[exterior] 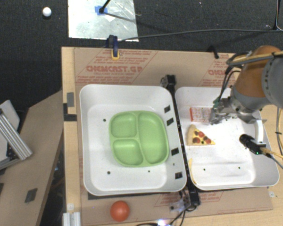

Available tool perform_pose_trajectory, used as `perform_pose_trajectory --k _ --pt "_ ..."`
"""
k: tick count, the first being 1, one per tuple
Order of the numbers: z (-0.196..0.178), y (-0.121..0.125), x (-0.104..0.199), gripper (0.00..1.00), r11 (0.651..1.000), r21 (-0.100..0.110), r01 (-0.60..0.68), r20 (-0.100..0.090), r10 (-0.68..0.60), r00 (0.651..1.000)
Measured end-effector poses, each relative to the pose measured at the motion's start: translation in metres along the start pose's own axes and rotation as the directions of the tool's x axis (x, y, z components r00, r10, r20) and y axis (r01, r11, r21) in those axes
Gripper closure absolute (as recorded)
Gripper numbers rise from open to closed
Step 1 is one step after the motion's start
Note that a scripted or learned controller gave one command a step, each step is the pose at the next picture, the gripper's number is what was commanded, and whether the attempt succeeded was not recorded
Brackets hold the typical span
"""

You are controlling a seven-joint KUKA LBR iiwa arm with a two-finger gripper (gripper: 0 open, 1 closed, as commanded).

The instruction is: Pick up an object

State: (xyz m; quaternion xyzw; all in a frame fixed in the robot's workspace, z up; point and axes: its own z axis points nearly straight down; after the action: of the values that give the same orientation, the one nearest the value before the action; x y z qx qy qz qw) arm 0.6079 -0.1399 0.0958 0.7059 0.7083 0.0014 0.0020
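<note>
A toy pizza slice (198, 136) with red toppings lies in the right bin (231, 173), near its left wall. Just behind it lies a small red-and-white packet (199, 113). My gripper (216, 116) reaches down into the right bin at the packet's right end, a little behind and to the right of the pizza slice. Nothing can be seen held in it. The grey arm with its orange band (254, 81) comes in from the right above the bin.
A green divided plate (138, 138) lies in the middle of the left bin (96, 102). An orange ball (119, 210) rests on the cardboard in front of the bins. A small pale yellow thing (190, 164) sits at the right bin's left wall.
</note>
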Motion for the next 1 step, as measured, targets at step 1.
perform_pose_trajectory --k 1 --pt "-0.0518 -0.0009 0.0100 1.00 1.000 0.000 0.002 0.000 -0.002 1.000"
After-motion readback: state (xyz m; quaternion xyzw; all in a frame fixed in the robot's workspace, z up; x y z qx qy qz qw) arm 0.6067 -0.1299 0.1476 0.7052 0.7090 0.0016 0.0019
